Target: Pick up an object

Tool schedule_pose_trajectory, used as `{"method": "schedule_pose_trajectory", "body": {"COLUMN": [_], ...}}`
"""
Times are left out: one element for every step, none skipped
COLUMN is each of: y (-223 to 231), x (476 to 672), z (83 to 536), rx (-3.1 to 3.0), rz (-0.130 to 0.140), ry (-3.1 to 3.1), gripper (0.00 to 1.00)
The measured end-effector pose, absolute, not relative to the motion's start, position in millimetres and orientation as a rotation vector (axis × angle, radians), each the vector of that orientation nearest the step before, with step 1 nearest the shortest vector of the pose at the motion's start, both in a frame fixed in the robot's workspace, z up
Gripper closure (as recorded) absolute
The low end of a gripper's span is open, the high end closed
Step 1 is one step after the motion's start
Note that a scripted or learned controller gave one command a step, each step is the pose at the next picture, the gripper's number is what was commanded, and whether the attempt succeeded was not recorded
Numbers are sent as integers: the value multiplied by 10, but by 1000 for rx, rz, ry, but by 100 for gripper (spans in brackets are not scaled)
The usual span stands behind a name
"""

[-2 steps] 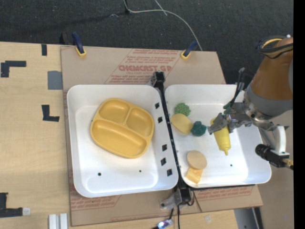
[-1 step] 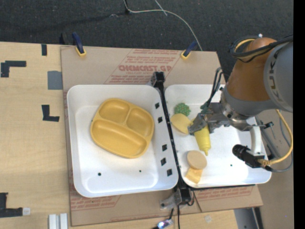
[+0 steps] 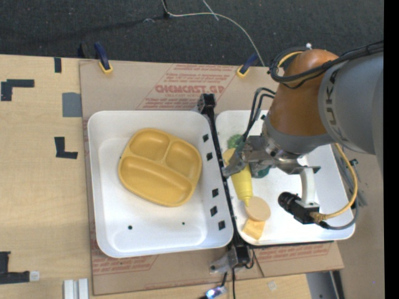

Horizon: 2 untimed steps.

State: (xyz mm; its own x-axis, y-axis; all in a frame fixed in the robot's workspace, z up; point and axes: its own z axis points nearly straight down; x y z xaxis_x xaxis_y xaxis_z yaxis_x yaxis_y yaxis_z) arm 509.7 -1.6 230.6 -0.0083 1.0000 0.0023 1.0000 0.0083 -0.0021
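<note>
My gripper (image 3: 248, 164) hangs low over the left part of the right bin (image 3: 324, 229), under the orange wrist band. Just below it lies a long yellow bottle-shaped object (image 3: 244, 187), its upper end hidden by the gripper. A round tan disc (image 3: 257, 209) sits against the yellow object's lower end, and a pale yellow wedge (image 3: 252, 230) lies at the bin's front edge. A green item (image 3: 235, 141) peeks out to the upper left of the gripper. Whether anything is gripped is hidden.
The left bin (image 3: 106, 229) holds a yellow divided plate (image 3: 161, 166). A black divider (image 3: 215, 167) runs between the bins. A black cable fitting (image 3: 298, 207) and the arm's body cover the right bin's middle and right side.
</note>
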Motion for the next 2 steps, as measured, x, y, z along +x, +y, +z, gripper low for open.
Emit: {"method": "schedule_pose_trajectory", "body": {"y": [480,1015], "x": [5129,4977], "z": [2187,2212], "rx": [-2212,-2210], "rz": [4,2], "ry": [-2226,-2228], "gripper": [100,100]}}
